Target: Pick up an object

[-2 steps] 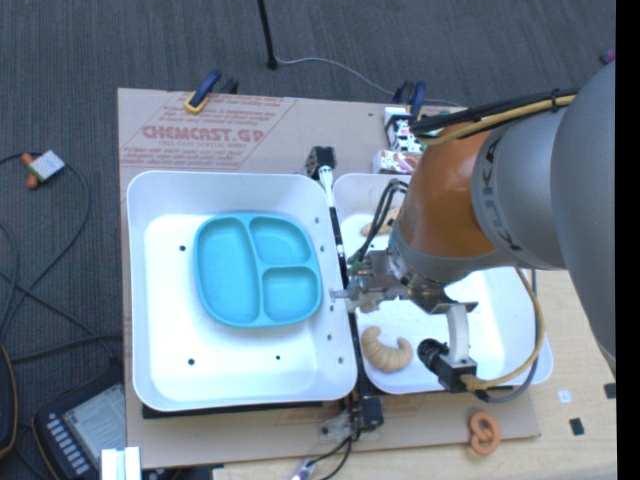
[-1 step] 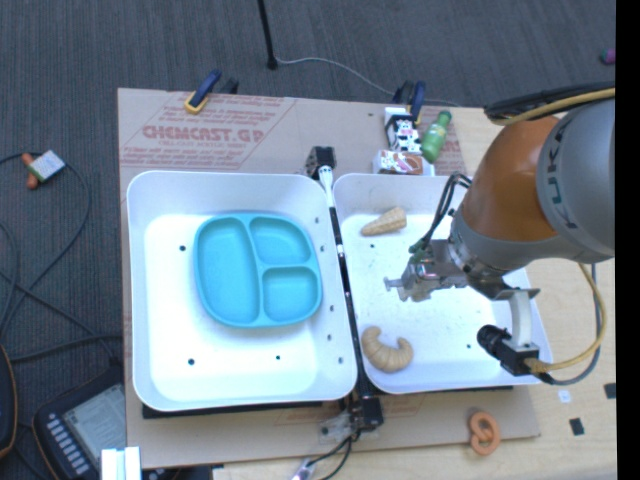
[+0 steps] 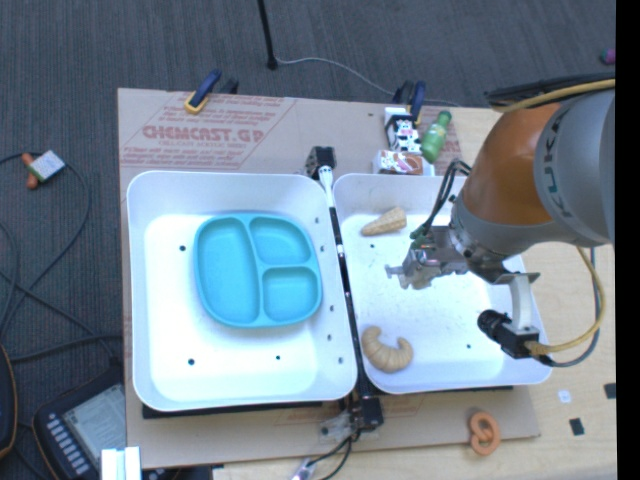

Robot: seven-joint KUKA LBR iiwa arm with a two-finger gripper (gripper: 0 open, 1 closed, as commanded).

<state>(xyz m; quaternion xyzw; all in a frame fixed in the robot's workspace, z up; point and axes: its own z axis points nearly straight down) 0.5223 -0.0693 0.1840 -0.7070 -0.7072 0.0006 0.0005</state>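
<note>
Hanging over the middle of the right bin, the gripper is low, with its tips pointing to the left. Whether they are spread or pressed together, I cannot tell; they look small and blurred, and nothing is seen between them.

Two things in this bin can be picked. The cone lies on the far side, just beyond the gripper and a little to the left; its long axis runs left to right, with the narrow end toward the right. The croissant lies on the near side, curved, with its length also going mostly left to right. The cone seems somewhat closer to the gripper, so I judge it the more likely target, but the croissant is not far either.

The arm comes in from the right and bends down over the bin, the wrist turned to the left. In the left bin rests a blue plate, well apart from the gripper.
</note>
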